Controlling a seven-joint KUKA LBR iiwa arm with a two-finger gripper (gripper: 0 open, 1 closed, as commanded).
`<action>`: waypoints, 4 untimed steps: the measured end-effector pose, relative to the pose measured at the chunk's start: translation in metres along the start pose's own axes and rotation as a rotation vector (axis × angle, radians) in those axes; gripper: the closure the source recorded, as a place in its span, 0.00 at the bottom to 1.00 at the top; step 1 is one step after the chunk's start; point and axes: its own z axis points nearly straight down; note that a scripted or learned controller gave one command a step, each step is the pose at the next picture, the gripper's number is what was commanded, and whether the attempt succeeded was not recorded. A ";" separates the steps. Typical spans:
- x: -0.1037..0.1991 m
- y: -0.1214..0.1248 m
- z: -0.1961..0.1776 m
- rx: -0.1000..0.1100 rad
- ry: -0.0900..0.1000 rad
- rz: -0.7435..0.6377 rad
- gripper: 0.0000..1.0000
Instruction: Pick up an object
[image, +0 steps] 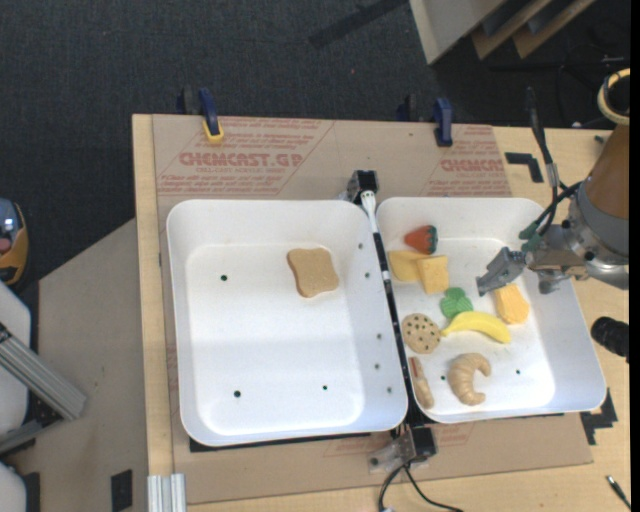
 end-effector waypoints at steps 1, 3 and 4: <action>0.001 0.005 0.158 0.016 0.003 0.000 0.00; 0.015 0.119 0.180 -0.006 0.000 -0.004 0.00; 0.014 0.117 0.170 -0.003 -0.001 -0.001 1.00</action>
